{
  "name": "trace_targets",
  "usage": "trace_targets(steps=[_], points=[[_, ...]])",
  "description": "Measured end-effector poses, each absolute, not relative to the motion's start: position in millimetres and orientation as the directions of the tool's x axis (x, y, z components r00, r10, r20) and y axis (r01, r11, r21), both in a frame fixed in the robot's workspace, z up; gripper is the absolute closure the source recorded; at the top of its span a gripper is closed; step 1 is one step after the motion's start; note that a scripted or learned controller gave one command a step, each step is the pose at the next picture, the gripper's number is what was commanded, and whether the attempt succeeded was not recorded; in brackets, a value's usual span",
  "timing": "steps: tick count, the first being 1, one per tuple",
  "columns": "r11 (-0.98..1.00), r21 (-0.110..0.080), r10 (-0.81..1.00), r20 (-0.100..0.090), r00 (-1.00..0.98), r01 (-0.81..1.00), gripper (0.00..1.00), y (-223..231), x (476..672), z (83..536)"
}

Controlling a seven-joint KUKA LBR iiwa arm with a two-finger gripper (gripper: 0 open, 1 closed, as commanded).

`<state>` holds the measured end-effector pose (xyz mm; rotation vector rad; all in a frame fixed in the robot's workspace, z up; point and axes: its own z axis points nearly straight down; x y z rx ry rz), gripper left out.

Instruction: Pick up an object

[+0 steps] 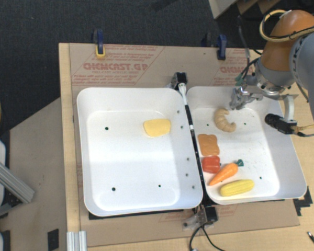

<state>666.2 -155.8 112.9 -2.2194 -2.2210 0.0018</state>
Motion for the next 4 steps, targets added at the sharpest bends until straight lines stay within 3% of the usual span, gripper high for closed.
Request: trace_targets(steps=[3, 4], points=[[0.000, -0.001, 1.000, 0.000, 0.000, 1.000, 1.00, -159, 666.5, 85], [-0.001, 0.008, 1.000, -0.003, 0.001, 1.000, 1.00, -176, 667.9, 153]])
